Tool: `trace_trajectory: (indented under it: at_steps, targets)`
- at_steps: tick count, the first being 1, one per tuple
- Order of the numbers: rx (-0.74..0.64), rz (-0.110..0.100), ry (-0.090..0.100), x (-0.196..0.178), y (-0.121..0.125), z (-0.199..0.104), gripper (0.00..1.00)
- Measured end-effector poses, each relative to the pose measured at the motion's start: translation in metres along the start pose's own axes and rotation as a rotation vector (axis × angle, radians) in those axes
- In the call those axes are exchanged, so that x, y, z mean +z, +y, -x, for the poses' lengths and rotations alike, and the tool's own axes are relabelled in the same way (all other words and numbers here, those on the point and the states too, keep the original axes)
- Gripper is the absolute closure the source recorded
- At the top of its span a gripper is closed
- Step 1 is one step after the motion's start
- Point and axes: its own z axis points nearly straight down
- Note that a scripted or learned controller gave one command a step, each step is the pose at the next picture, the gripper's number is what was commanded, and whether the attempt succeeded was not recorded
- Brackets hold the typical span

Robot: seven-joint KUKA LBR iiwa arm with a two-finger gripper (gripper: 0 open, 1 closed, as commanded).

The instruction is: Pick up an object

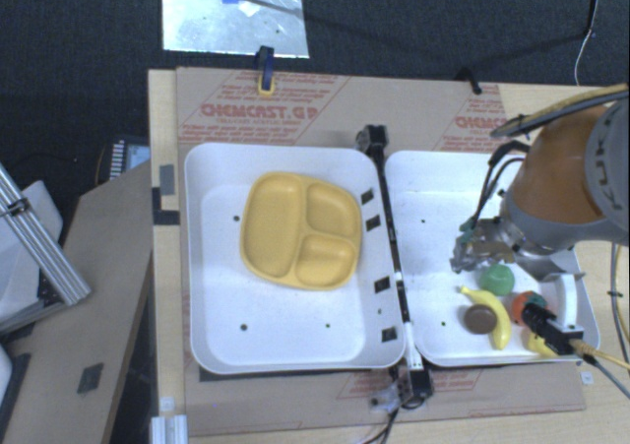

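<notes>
The arm (612, 152) is thick and rounded, with a grey shell. A broad, glossy orange band (551, 176) wraps it like a barrel. Just below the orange band sits a grey wrist collar (551, 232), and past that the tool (474, 253), a small cluster of dull metallic grey. Thin black cables (489, 186) loop down the orange band's left side. A thin yellowish line (576, 100), seemingly a cable, crosses just above the orange band.

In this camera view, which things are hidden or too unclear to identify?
Camera view:
Green object: its top is hidden under the pincer; kind unclear.
Orange object: partly covered by the arm, too small to name.
Brown round object: too blurred to name.
Right bin: right wall hidden by the arm.
</notes>
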Motion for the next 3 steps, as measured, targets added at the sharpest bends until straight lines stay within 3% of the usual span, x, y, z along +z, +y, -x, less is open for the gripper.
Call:
trace_trajectory:
  at_steps: [1,2,3]
  targets:
    - [0.0,0.002,-0.001,-0.063,0.004,0.005,1.0]
    - [0.0,-0.004,0.0,-0.07,0.005,0.005,1.0]
    - [-0.005,-0.005,0.002,-0.06,0.024,-0.046,1.0]
